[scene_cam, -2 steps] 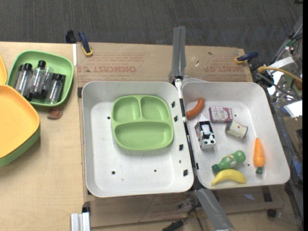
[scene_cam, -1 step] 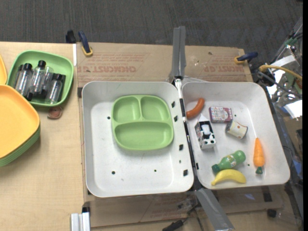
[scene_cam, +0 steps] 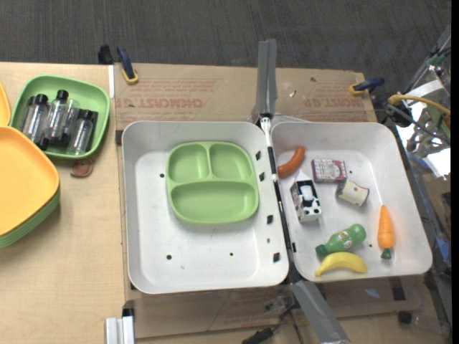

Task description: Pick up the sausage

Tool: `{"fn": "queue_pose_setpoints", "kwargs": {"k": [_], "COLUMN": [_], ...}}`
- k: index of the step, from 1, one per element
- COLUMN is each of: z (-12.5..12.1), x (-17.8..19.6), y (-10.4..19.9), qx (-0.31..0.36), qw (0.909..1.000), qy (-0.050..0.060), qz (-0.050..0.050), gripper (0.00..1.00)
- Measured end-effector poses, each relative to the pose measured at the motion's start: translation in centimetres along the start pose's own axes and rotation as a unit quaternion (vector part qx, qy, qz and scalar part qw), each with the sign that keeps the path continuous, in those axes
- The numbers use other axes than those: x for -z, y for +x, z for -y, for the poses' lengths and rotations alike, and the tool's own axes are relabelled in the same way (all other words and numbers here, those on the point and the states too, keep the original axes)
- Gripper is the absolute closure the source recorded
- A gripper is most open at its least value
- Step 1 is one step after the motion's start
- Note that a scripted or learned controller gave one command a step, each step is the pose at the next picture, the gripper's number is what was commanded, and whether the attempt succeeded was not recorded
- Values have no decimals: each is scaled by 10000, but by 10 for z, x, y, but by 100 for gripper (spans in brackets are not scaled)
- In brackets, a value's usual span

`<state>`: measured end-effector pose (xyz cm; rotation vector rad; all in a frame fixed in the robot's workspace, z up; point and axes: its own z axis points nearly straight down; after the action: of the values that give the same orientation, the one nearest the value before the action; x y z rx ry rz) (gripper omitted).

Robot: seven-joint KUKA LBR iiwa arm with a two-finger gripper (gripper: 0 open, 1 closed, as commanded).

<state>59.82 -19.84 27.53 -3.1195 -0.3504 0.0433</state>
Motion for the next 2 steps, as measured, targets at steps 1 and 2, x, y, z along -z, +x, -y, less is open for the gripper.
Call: {"fn": "queue_pose_setpoints", "kwargs": {"k": [1, 2], "z": [-3, -3], "x": [-76, -68], "y": [51, 51], "qx": [1330, 1340], "qw": [9911, 9909], "qy": [-31, -24], "qz": [-110, -96], "gripper": [100, 100]}}
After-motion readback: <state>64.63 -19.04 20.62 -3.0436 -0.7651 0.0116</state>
